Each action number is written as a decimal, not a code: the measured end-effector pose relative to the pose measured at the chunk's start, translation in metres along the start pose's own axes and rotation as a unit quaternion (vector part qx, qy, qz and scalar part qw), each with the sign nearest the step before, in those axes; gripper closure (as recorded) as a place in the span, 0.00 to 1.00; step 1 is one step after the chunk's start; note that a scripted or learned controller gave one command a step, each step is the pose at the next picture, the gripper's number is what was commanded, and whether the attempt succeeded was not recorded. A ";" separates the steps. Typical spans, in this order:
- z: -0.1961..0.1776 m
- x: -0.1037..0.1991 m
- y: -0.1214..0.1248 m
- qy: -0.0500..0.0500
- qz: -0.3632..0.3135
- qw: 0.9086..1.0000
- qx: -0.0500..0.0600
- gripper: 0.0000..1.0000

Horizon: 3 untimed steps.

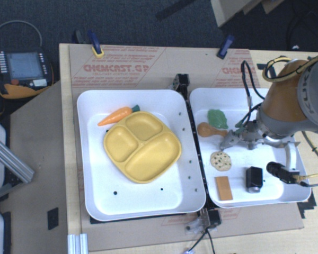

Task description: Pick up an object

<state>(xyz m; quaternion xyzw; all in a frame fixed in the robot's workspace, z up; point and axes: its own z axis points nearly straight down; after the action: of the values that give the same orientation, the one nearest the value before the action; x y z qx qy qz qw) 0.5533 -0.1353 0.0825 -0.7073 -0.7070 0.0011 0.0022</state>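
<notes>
Our pincer hangs low inside the right bin, and we cannot tell whether it is released or clenched. Nearest to it lies the brown spoon, just beside the tip toward the view's left. Its long axis runs left to right, with the bowl end away from the pincer and the handle end pointing at it. We judge this the likeliest thing to take, approached across the handle. The cookie sits just below the tip in the view, the green piece lies beyond the spoon, and the tan block is near the bin's front wall. The arm reaches in from the right, wrist bent downward, with its orange band over the bin's far side.
</notes>
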 end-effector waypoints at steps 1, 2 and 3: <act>-0.013 0.000 0.001 -0.001 0.000 1.000 -0.003 1.00; -0.059 -0.007 -0.004 -0.002 0.000 1.000 -0.004 1.00; -0.118 0.000 -0.007 -0.002 -0.001 1.000 -0.006 1.00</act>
<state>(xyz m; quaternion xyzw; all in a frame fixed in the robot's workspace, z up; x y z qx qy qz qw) 0.5467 -0.1352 0.2009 -0.7066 -0.7076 -0.0019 -0.0034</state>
